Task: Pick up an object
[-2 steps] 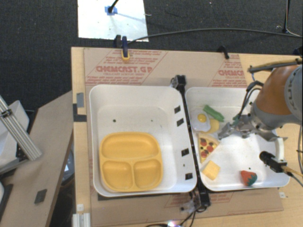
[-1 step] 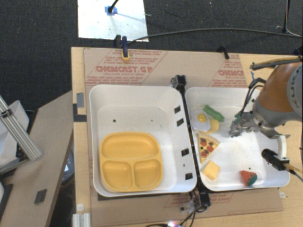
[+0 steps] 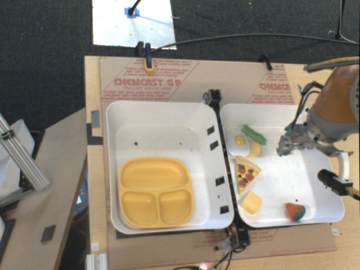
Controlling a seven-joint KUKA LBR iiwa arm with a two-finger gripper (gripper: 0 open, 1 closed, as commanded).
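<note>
Toy food lies in the right bin (image 3: 315, 212): a fried egg (image 3: 239, 143), a green pod (image 3: 253, 134) with a yellow piece under it, a pizza slice (image 3: 246, 174), a yellow cheese block (image 3: 251, 202) and a red strawberry (image 3: 295, 210). My gripper (image 3: 284, 147) hangs over the bin's bare middle-right part, to the right of the green pod and clear of every item. Nothing shows between its fingers.
The left bin (image 3: 169, 122) holds a yellow divided tray (image 3: 156, 192). A black-clipped divider runs between the two bins (image 3: 220, 167). Cardboard backing lies behind both bins, and the grey-and-orange arm fills the right edge above the bin.
</note>
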